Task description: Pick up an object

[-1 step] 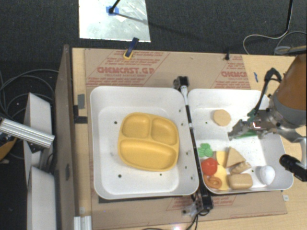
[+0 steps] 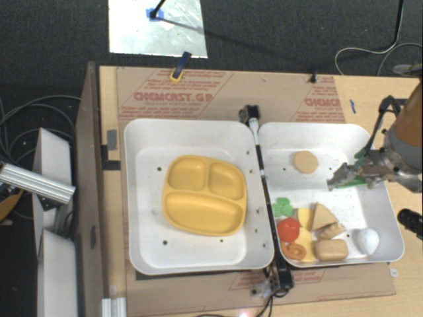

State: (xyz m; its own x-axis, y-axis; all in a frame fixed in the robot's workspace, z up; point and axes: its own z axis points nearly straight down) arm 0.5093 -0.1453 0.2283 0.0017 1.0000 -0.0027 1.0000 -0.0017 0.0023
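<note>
- Two white bins side by side on the bench; toy food piled into the near corner of the right bin (image 2: pixel 357 134), probably so one small patch offers many targets.
- Nearest the camera, below the claw (image 2: pixel 338 178): tan block (image 2: pixel 330 249), white egg (image 2: pixel 367 240), red tomato (image 2: pixel 288 229), sliced egg piece (image 2: pixel 295 250).
- Just above those, yet under the claw: bread wedge (image 2: pixel 322 216), yellow cheese slice (image 2: pixel 304 215), green leafy piece (image 2: pixel 283 207).
- Claw itself: hovers over bare bin floor, nothing between its tips; open or closed, cannot tell.
- Arm (image 2: pixel 404 144): reaches in from the right, wrist low, tips pointing left.
- Beyond, up-left of the claw: round cookie (image 2: pixel 305 162), alone, likely the easiest pick.
- Far left: yellow divided plate (image 2: pixel 203 195), centred in the left bin (image 2: pixel 145 177).
</note>
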